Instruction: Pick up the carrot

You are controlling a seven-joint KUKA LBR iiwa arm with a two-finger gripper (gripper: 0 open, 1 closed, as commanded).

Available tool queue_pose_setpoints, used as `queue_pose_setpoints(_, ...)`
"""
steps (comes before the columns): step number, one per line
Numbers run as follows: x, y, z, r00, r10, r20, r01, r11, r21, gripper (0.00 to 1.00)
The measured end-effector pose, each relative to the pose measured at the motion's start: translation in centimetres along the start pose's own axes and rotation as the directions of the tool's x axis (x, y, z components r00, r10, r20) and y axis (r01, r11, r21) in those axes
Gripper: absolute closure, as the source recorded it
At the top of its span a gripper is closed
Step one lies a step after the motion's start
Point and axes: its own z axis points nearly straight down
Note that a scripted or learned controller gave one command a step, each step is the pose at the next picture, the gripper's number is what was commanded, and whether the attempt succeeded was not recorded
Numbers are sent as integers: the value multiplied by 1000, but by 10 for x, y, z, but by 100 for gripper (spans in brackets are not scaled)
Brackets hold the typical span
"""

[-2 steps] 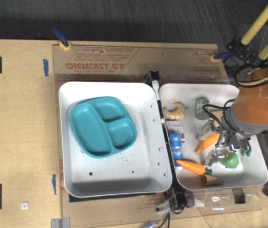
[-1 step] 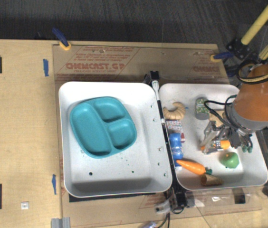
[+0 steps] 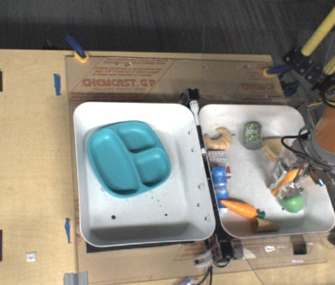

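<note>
1. Two white bins sit side by side on the table (image 3: 25, 177). The left bin (image 3: 173, 218) holds a teal plate with three sections (image 3: 129, 157).
2. The right bin (image 3: 322, 215) holds many small things.
3. The carrot (image 3: 239, 207) lies flat near the 7 o'clock corner of the right bin. Its orange tip points toward 9 o'clock and its green end points toward 3 o'clock.
4. A small brown cone-shaped thing (image 3: 264, 224) lies just beside the carrot's green end, at about 5 o'clock from it.
5. A blue bottle-like thing (image 3: 219, 181) lies along the left wall of the right bin, just beside the carrot at 11 o'clock from it.
6. A tan croissant-shaped thing (image 3: 218, 138) sits near the 11 o'clock corner of the right bin. A small green-labelled can (image 3: 252, 133) sits at 3 o'clock from it.
7. The tool (image 3: 287, 180) hangs low over the 3 o'clock side of the right bin, well apart from the carrot. The arm with its orange band (image 3: 334, 129) comes in at 3 o'clock.
8. A green ball (image 3: 293, 203) sits just beside the tool at 6 o'clock from it.
9. One cannot tell from this view if the tool is open or closed. Wires and small parts hide its tips.
10. Nothing touches the carrot except the bin floor.
</note>
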Motion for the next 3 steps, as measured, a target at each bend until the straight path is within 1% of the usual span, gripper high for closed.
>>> queue_pose_setpoints(1,-4,0,-12,1000,1,10,-1,1000,4,100)
queue_pose_setpoints(2,25,-10,0,946,-323,0,323,946,-2,100)
queue_pose_setpoints(3,30,-8,0,709,-705,1,705,709,2,100)
